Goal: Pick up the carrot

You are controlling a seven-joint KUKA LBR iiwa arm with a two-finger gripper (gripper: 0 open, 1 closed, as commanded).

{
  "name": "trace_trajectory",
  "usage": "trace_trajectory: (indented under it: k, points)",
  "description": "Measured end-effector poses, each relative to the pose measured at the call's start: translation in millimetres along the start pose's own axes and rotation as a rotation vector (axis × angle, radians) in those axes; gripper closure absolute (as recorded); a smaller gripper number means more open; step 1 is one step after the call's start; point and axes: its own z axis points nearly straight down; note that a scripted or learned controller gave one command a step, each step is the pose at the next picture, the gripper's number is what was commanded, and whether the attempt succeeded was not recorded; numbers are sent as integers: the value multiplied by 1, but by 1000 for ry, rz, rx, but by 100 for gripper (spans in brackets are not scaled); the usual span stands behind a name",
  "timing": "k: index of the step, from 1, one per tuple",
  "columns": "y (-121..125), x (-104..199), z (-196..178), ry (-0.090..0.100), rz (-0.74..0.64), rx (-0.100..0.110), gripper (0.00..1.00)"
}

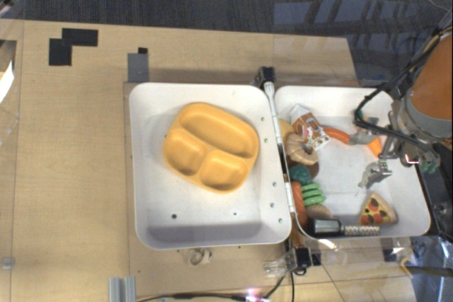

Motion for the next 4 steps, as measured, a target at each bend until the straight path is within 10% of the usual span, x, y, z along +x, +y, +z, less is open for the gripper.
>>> trace_trajectory:
  k: [1, 3, 4]
  points:
    - [-50, -22, 92, 7, 16, -1, 0]
    - [-53, -55, 111, 3, 807, -4, 0]
    - [-53, -59, 97, -12, 799, -4, 100]
